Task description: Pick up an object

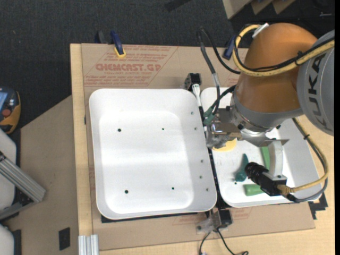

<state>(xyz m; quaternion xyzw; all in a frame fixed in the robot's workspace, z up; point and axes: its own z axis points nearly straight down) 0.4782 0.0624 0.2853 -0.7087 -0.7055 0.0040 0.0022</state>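
Objects for picking lie in the right bin (297, 198): a pale yellow disc (225, 146) near its left wall, and, further from that wall, a teal piece (244, 167), a green block (253, 189) and a green stick (264, 157). I've got the gripper (217, 133) low over the disc, hard against that same wall, presumably lining up on it. The wrist hides the tool's tip, so I cannot tell its opening or whether it has anything. The left bin (106, 158) sits alongside.
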